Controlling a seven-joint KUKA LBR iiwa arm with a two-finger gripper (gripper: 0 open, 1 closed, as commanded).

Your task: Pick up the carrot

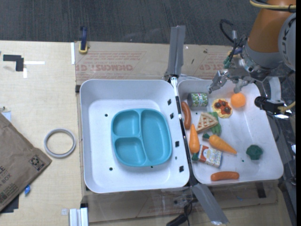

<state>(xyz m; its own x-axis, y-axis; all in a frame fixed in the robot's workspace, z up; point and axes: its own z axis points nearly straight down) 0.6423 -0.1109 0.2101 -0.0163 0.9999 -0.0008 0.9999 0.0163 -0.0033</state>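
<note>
The two-finger metal claw (229, 80) hangs with its fingers spread and nothing between them, over the far edge of the right-hand shallow white bin (263, 166). The orange plastic carrot (222, 144) lies mid-bin, well apart from the claw, just beside the waffle-patterned toy wedge (207, 122).

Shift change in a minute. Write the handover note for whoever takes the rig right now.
Gripper: open, holding nothing, above the back edge of the right bin.
Carrot: lying in the right bin's middle, near the waffle wedge and the small carton. A second orange, carrot-like piece lies along the left wall.
Blue divided plate: in the left bin.
Done: nothing yet.
Left: descend on the carrot, grasp, lift.
</note>
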